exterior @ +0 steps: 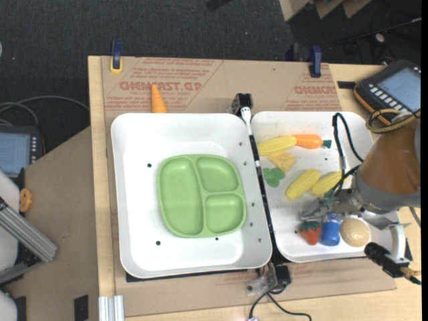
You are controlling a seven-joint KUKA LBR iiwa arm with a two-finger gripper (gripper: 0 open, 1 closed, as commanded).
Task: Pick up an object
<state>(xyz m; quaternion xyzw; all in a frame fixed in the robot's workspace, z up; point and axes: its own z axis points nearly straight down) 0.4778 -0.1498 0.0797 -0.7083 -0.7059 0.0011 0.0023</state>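
The right bin (294, 253) holds several toy foods. At its back lie a yellow corn cob (277, 144) and an orange carrot (309, 140), with a cheese wedge (284, 160) and a green broccoli piece (272, 175) just in front. Mid-bin rest a second corn cob (302, 183) and a yellow banana-like piece (326, 182). Near the front sit a red piece (309, 235), a blue object (330, 232) and a beige round piece (355, 233). My gripper (322, 212) hangs low right above the red and blue pieces, reaching in from the right.
A green divided plate (200, 194) lies in the left bin (134, 139). Another orange carrot (158, 99) lies on the bench behind that bin. The arm's orange band (394, 166) covers the right bin's right side, and a black cable (340, 146) loops above the corn.
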